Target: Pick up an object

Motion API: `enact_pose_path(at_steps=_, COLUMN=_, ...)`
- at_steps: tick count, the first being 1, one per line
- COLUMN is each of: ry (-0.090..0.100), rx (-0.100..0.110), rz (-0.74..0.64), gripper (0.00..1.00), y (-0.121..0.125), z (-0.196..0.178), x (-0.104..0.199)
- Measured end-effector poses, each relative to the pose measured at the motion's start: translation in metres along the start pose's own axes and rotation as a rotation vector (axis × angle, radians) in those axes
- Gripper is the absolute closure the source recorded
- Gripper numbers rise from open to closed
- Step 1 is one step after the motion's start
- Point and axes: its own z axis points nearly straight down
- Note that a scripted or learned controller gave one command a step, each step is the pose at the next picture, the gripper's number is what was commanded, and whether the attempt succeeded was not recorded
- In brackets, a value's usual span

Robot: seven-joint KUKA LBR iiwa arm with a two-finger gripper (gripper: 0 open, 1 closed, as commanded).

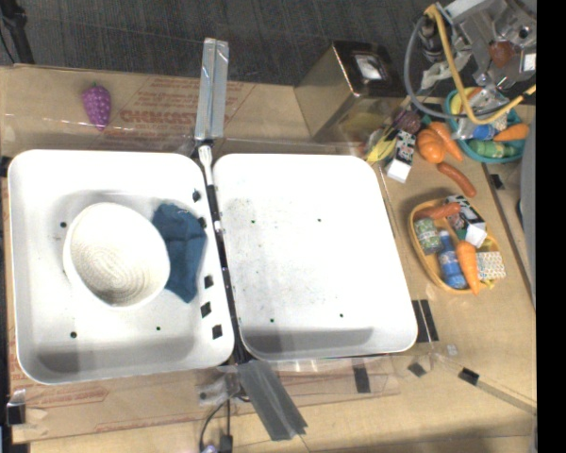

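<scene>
Nothing is picked up yet. The white woven hat [118,253] and the blue cloth [183,249] lie touching in the left bin [38,357] — the end effector [486,59] is at far right, its state I cannot tell.

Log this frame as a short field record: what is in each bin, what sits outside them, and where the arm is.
left bin: white woven hat, blue cloth touching its right side
right bin: dark specks on the floor
bench, top left: purple toy
bench, right: yellow basket of small toys
arm: gripper at top right, outside both bins
task status: nothing seen picked up
</scene>
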Motion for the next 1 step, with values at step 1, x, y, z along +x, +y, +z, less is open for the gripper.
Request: enact_pose_path(at_steps=1, ry=-0.003, rx=0.002, rz=-0.008, gripper=1.00, y=-0.0017, z=-0.0087, x=0.0015)
